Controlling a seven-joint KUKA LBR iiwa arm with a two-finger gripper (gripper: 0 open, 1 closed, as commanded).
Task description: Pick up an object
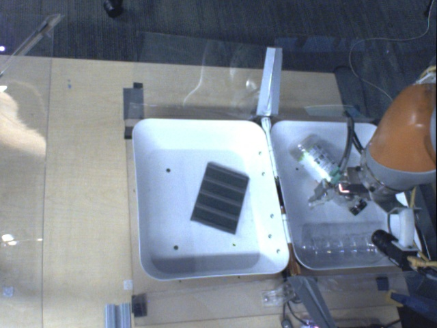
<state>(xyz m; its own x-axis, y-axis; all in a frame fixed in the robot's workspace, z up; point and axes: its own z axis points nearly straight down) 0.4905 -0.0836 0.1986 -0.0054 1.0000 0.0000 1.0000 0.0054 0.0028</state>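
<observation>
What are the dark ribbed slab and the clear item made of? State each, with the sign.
Dark ribbed slab: probably matte rubber or foam; dull charcoal surface, parallel grooves, no shine.
Clear item: likely transparent plastic; see-through body with bright highlights and a green tip.

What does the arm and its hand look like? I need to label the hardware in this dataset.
The arm has a bulky rounded orange band over a grey wrist section. Thin black cables run down beside it to the hand, a small dark and metallic assembly with a tiny red and green light.

Even overhead light; glare on left bin point(153, 142); soft shadows; slightly blurry overall.
</observation>
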